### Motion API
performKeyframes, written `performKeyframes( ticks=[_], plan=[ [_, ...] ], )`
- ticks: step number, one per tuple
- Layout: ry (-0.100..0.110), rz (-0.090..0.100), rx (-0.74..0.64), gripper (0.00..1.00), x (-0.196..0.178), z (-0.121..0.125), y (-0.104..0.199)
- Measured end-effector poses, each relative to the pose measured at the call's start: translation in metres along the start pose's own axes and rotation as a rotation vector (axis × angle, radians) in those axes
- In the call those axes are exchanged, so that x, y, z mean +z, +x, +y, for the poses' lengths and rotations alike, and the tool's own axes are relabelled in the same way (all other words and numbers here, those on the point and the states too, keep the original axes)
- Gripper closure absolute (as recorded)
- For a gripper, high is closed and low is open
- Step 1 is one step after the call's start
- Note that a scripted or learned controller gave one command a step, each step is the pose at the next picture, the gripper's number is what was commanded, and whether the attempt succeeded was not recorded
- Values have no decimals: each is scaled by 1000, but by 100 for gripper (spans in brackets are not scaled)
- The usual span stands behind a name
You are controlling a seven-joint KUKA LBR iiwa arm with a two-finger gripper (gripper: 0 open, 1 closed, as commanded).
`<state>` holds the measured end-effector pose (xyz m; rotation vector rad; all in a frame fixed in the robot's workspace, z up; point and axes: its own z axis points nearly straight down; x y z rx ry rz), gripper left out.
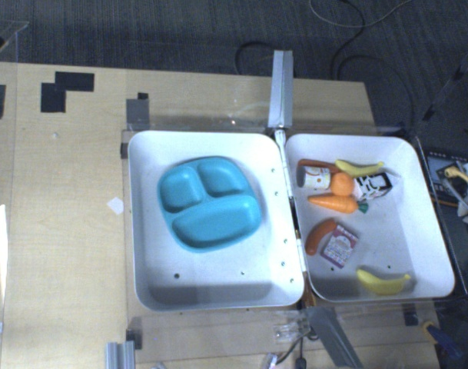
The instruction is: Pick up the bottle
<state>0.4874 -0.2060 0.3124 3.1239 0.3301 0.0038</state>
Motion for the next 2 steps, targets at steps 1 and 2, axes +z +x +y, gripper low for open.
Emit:
performKeyframes(
  ticks=[1,2],
  plan=[
    [2,-2,7,100,126,3,19],
    [-2,8,6,100,223,0,3]
  ],
)
